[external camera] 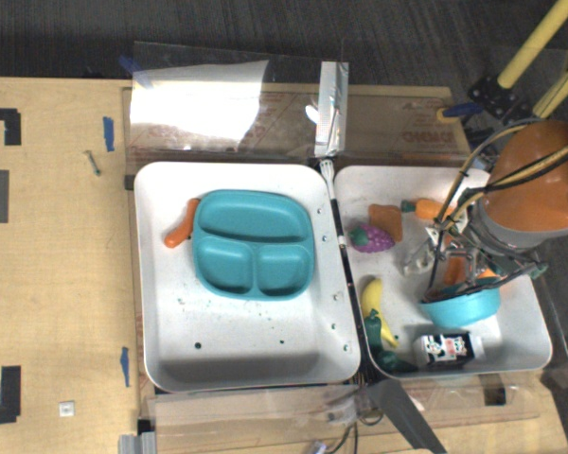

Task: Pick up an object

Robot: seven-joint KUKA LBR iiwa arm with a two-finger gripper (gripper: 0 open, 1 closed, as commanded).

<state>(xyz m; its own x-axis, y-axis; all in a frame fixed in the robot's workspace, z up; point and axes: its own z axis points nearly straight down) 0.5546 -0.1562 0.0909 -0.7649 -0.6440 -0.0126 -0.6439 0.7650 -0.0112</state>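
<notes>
Right bin (535, 343), near edge: a small black-and-white carton (447, 347) lay on its side, just beside the lower tip of a yellow banana (373, 308) that ran along the bin's left wall, with something green at its near end. A blue bowl (462, 305) sat just above the carton, under the arm's wrist. Farther back lay a purple bunch of grapes (372, 238), an orange wedge-shaped piece (386, 218) touching it, and a small orange carrot (422, 208) with a green tip beyond.

Left bin (161, 329): a teal divided plate (254, 242) with three compartments lay in the middle, nothing visible in them. An orange sausage-shaped toy (181, 223) rested against the plate's far left rim.

The arm (535, 192) reached in from the right, its orange band over the right bin's far corner. The gripper (445, 253) pointed down just above the blue bowl. Cables and wrist parts hid the fingers; could not tell whether they were open, closed or holding anything.
</notes>
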